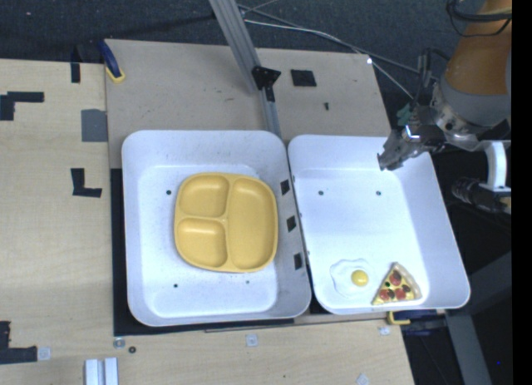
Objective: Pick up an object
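While the gripper (393,157) hangs over the far right rim of the right bin (374,209), its finger state cannot be told from this view. Two white bins. Left bin (145,209): one yellow divided plate (225,222), three compartments. Right bin: one fried egg (352,277) and one pizza slice (397,284), side by side at the near edge, well apart from the gripper.

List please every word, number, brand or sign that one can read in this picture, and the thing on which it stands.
None: no readable text appears anywhere.
The yellow divided plate, the toy fried egg and the toy pizza slice carry no lettering.
The black tape marks on the bench are plain shapes, not characters.
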Available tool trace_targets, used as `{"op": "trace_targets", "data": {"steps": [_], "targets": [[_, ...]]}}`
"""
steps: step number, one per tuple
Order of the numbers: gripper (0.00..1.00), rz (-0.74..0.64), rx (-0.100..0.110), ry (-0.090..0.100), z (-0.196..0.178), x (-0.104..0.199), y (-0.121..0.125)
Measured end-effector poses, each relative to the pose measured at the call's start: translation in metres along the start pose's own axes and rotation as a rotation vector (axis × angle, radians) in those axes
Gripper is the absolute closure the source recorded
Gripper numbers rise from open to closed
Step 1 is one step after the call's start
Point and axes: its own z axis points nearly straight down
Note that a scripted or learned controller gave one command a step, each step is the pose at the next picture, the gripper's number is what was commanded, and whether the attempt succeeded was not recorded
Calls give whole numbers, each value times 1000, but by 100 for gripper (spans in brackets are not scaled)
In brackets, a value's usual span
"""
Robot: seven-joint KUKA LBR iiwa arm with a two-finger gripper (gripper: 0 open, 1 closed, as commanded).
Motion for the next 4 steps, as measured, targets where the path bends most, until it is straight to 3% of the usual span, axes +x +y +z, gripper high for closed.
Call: {"op": "trace_targets", "data": {"steps": [3,4], "targets": [[100,-4,6,2,3,167,19],[100,-4,9,0,27,222,18]]}}
